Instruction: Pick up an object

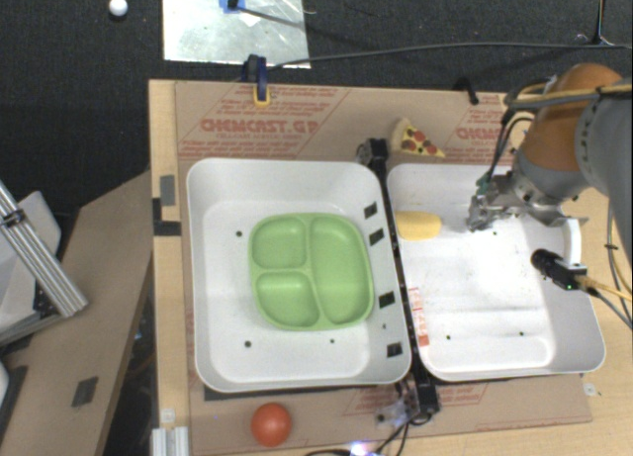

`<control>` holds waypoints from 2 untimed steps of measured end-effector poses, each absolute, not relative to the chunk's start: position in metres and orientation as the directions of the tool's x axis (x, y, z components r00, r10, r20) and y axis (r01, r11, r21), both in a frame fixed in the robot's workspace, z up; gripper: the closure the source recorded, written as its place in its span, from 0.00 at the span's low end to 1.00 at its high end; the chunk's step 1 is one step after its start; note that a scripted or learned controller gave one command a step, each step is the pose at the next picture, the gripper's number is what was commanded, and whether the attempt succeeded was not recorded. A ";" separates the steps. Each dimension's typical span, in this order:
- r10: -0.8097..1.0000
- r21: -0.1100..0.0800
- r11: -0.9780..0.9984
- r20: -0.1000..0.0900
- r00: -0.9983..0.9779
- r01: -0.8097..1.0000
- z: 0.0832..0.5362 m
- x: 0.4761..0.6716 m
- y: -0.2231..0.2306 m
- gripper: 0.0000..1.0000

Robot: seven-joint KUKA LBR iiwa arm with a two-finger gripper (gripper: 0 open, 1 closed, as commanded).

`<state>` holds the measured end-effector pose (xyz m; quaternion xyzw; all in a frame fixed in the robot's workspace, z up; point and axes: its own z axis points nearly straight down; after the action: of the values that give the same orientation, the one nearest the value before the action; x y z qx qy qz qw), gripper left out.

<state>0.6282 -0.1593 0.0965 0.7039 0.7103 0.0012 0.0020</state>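
Behind arm (554,147), fingers (482,215) obscured

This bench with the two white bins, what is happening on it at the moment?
A grey robot arm reaches in from the right, and its gripper is low over the right bin, close to a yellow object lying near that bin's upper left corner. Nothing can be seen held yet. The left bin holds a green divided tray. A pizza-slice toy and an orange ball lie outside the bins on the board.
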 end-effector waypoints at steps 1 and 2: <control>1.000 0.007 0.005 -0.001 -0.005 1.000 0.144 0.637 -0.162 1.00; 1.000 0.008 0.006 -0.002 -0.006 1.000 0.208 0.636 -0.165 1.00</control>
<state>0.6356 -0.1648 0.2083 0.7050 0.7092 0.0022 0.0038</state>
